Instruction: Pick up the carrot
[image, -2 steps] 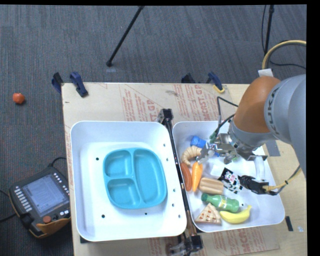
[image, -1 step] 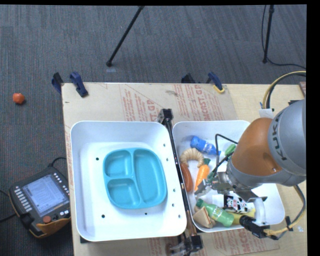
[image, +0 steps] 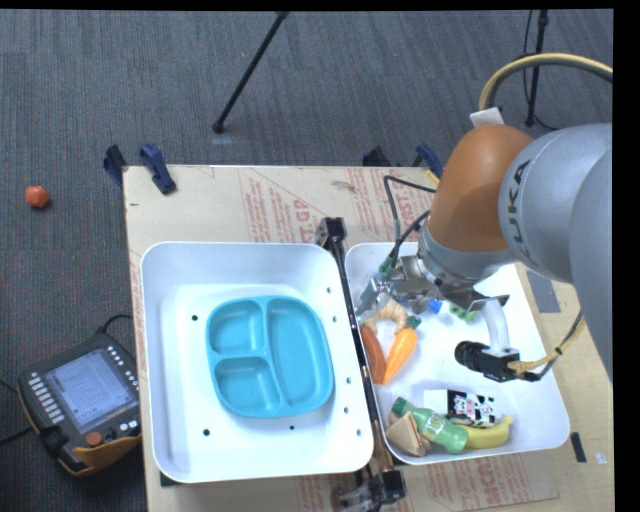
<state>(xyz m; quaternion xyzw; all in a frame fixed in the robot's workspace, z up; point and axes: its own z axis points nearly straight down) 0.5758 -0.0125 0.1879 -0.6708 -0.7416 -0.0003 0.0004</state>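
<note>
The tapered orange plastic carrot (image: 401, 352) lies in the right-hand shallow white bin (image: 545, 405), at nine o'clock beside its left wall, not yet lifted. Directly above, at twelve o'clock, the gripper (image: 392, 297) hovers; I cannot tell its state.

We see the arm (image: 520, 200) reaching over the right bin (image: 545, 400), its gripper (image: 395, 290) just above the carrot (image: 398, 352). Nearer lie a green bottle (image: 432, 422) and banana (image: 490, 432). The left bin (image: 165, 300) holds a blue tray (image: 268, 355).
</note>
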